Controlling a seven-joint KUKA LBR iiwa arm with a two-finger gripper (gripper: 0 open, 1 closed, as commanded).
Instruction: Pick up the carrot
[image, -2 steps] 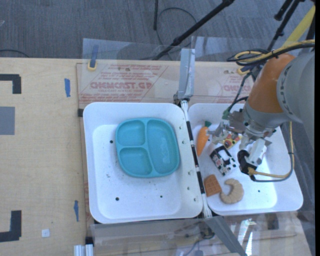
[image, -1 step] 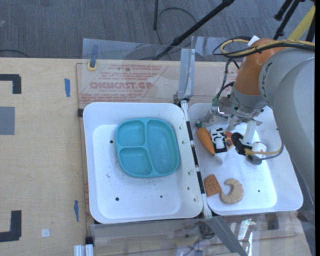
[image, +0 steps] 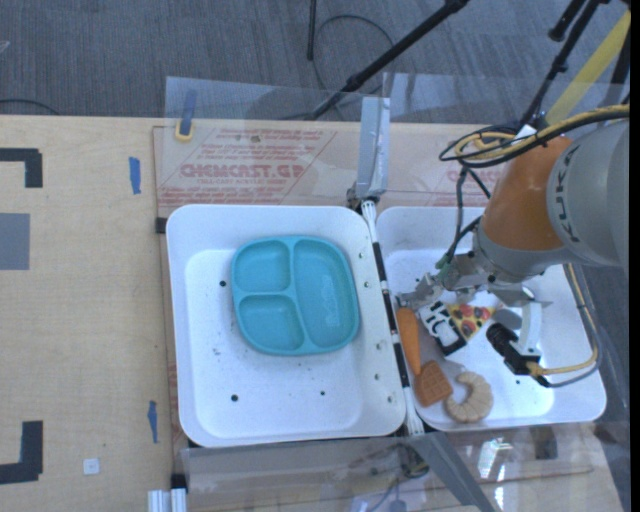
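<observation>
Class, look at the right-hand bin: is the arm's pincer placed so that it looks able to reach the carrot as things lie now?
Probably yes. The carrot lies along the right bin's left wall, uncovered from above, and the pincer hangs just beside it. The wall and the cracker at its lower end may crowd a grasp.

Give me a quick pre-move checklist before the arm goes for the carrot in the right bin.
1. Carrot located: ok. The carrot lies along the left wall of the right bin.
2. Carrot unobstructed from above: ok, its length is visible.
3. Clearance around it: not ok. The cracker sits at its lower end and the bin wall is tight on its left.
4. Gripper aligned over carrot: not ok. The gripper is to the carrot's right, by the pizza slice.
5. Finger opening: cannot tell.
6. Other items clear of path: ok, the croissant is well right.
</observation>
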